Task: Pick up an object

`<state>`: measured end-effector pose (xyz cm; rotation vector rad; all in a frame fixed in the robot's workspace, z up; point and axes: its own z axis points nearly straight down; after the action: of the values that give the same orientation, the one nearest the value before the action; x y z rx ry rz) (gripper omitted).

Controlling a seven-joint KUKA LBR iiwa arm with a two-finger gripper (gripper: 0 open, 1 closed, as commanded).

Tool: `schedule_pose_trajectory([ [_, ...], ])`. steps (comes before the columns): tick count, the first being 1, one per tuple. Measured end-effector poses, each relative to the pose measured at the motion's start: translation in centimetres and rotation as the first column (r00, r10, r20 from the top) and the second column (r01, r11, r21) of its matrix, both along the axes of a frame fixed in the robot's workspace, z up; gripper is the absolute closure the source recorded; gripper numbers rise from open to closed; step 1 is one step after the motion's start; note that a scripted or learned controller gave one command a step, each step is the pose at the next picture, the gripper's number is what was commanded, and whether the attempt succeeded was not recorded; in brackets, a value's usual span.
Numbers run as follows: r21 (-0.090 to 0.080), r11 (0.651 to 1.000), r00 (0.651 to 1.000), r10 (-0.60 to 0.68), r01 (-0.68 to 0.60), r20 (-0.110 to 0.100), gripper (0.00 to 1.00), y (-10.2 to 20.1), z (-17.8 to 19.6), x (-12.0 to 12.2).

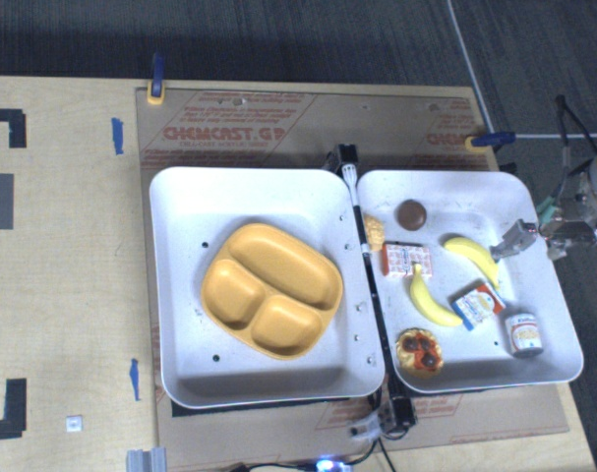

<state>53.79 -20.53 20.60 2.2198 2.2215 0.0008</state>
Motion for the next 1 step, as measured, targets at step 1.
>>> schedule_pose_trajectory([
  [1,0.007,1.000,1.000,0.004,-0.004,0.006,0.00,-1.27,-10.77,-1.41],
])
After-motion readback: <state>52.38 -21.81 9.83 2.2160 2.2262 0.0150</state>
